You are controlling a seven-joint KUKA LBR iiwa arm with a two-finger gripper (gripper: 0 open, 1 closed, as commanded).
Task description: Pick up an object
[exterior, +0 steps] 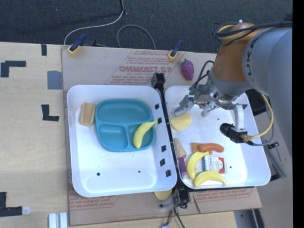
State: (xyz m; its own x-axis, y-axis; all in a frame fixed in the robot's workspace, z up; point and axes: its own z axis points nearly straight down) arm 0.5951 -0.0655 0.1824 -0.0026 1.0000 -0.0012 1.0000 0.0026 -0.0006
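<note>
1. Dark carpet lies behind the bench, and a brown board on the bench carries two shallow white bins side by side.
2. Left bin holds a blue divided plate with a banana lying across its right compartment, its tip over the plate's rim; a tan sponge-like block sits just left of the plate.
3. Right bin holds a pale yellow lump near its left wall, a sausage, two more bananas curled around a small printed packet, and a thin stick-like item by the divider — too small to identify.
4. A purple bunch of grapes lies on the board above the right bin.
5. The grey arm reaches in from the right; its claw hangs over the upper left of the right bin, fingers spread apart with nothing between them, one fingertip just above the yellow lump.
</note>
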